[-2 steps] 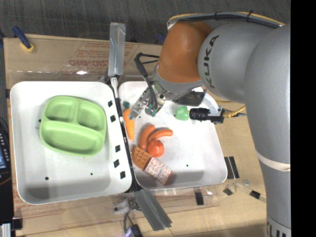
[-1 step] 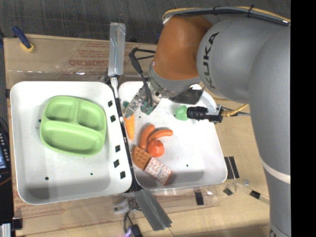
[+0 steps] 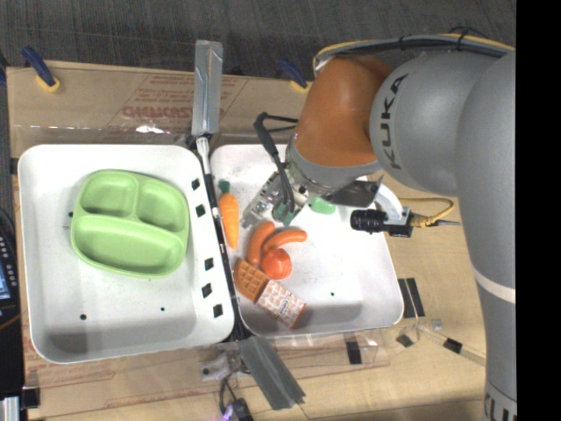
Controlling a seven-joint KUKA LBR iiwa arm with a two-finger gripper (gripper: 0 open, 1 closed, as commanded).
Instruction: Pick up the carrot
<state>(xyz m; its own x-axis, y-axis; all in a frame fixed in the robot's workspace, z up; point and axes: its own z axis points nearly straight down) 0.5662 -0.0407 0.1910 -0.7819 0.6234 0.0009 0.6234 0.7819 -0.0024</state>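
Note:
The carrot [image 3: 229, 217], orange with a green tip at its far end, lies in the right bin [image 3: 368, 296] against the left wall, beside the divider. My gripper [image 3: 273, 202] hangs low in the right bin, just right of the carrot and a little above the other food pieces. Nothing shows between its fingers [image 3: 261, 207], and the arm's wrist covers most of it.
A green divided plate [image 3: 131, 221] sits in the left bin [image 3: 53, 323]. Near the carrot lie an orange sausage-like piece [image 3: 279, 236], a red item [image 3: 277, 262], a waffle piece [image 3: 251, 280], a patterned packet [image 3: 282, 304] and a green object [image 3: 323, 205] under the arm.

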